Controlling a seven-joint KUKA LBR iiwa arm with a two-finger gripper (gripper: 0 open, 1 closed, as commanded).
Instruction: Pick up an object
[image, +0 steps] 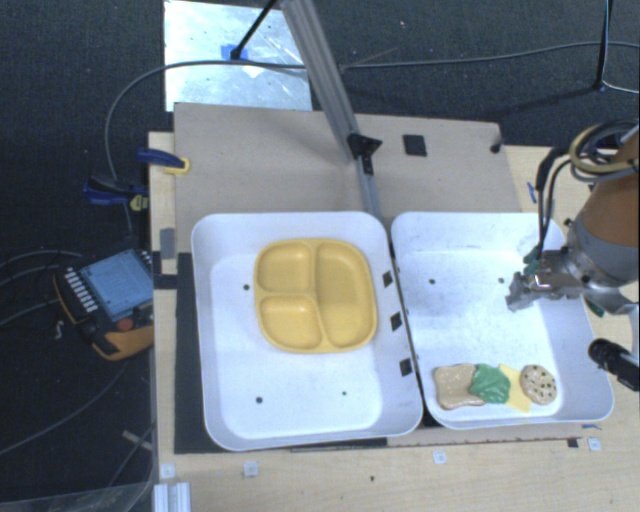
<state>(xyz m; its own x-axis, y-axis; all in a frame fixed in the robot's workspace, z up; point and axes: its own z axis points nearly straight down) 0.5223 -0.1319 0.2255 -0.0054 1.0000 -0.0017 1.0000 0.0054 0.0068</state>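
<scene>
Camera view: pincer (524, 291) above unlabelled right bin (470, 250)

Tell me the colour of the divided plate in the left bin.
Yellow. The divided plate shows plainly in the camera view, lying in the left bin.

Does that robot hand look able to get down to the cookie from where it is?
Probably yes. The hand hangs over the right bin, and the cookie lies in the open near that bin's front edge, nothing on top, only a yellow piece alongside.
</scene>
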